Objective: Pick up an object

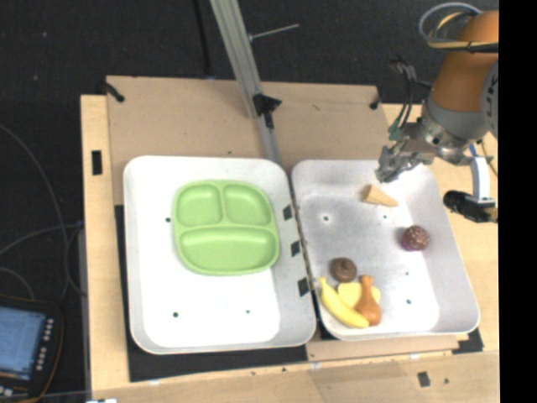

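Banana (340, 305) and drumstick (367, 300) at right bin (453, 296) 6 o'clock. Gripper (388, 172) over wedge (380, 196), 12 o'clock; jaw state: can't tell.

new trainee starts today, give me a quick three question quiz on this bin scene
1. True or false: the green tray sits in the left bin.
2. Which item lies nearest the gripper? A) banana B) tan wedge C) dark red ball
3. Fill in: the brown round piece lies in the ___ bin.

Key: 1 true. 2 B, the wedge lies just below the gripper. 3 right, the right bin.
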You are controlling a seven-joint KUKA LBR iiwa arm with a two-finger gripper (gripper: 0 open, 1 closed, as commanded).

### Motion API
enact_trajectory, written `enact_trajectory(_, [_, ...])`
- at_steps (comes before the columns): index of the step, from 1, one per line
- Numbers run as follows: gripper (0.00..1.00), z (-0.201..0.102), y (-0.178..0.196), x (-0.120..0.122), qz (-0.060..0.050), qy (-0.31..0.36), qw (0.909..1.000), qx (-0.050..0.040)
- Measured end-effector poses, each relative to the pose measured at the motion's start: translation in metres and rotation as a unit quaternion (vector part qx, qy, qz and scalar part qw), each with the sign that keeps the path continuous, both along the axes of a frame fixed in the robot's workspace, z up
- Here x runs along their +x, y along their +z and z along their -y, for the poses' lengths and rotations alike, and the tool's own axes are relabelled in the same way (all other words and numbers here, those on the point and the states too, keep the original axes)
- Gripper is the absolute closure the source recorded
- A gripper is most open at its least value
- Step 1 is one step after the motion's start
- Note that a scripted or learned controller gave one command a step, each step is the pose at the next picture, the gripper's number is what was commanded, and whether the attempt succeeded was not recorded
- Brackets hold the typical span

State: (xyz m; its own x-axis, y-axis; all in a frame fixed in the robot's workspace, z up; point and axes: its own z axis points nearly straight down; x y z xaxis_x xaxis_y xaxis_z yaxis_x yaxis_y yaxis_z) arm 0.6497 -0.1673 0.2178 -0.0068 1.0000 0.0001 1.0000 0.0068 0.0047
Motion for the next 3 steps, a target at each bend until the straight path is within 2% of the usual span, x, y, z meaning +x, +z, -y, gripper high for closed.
enact_trajectory(1, [1.00, -0.050, 0.015, 0.005, -0.001, 0.000, 1.0000, 0.0001])
enact_trajectory(2, [1.00, -0.099, 0.009, 0.014, -0.002, 0.000, 1.0000, 0.0002])
enact_trajectory(3, [1.00, -0.160, 0.007, 0.016, -0.002, 0.000, 1.0000, 0.0004])
